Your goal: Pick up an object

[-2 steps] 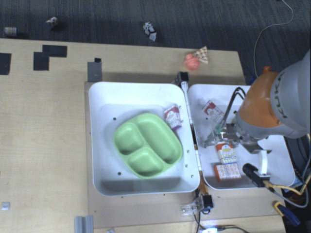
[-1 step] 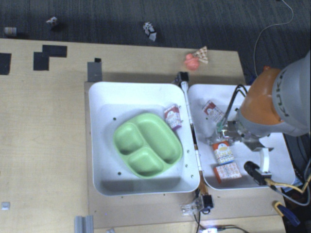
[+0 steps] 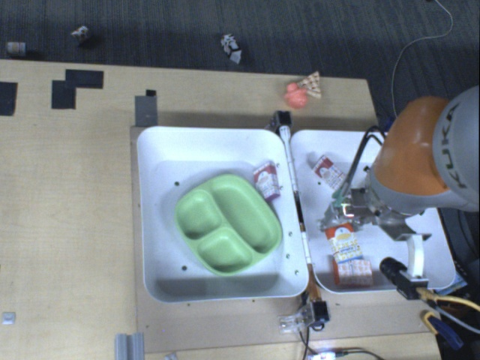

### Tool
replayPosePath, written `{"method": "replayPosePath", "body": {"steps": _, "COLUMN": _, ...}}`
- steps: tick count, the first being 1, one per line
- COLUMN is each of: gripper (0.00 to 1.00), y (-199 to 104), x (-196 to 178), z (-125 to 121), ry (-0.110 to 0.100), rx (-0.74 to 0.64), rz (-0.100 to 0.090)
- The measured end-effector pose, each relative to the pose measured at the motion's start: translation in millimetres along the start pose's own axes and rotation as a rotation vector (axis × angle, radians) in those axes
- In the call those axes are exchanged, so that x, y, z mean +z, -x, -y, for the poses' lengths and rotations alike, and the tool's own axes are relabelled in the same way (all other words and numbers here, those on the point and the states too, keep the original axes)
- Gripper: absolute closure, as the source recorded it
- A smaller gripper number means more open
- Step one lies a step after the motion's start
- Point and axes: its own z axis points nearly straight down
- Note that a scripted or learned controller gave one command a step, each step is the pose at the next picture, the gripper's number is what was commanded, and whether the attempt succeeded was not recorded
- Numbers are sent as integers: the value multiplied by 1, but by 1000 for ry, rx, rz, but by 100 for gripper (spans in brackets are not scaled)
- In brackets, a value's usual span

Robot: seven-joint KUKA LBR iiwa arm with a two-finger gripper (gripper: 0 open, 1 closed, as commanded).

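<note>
Orange-white carton (image 3: 347, 255): lying in right bin (image 3: 442, 280), not lifted.
Gripper (image 3: 339, 217): just above carton; grip state cannot be told.
Progress: pick not yet done.

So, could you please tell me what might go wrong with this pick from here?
The hand sits at the top end of the carton, not its middle, so a grasp may slip off. The carton lies close to the right bin's near wall, so it may get pushed against it.
</note>
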Motion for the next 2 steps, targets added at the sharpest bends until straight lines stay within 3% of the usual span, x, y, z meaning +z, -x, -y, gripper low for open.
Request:
{"method": "replayPosePath", "body": {"steps": 1, "gripper": 100, "y": -73, "x": 0, "z": 0, "ry": -1, "rx": 0, "rz": -1}}
{"method": "replayPosePath", "body": {"steps": 2, "gripper": 100, "y": -112, "x": 1, "z": -73, "ry": -1, "rx": -1, "rz": 0}}
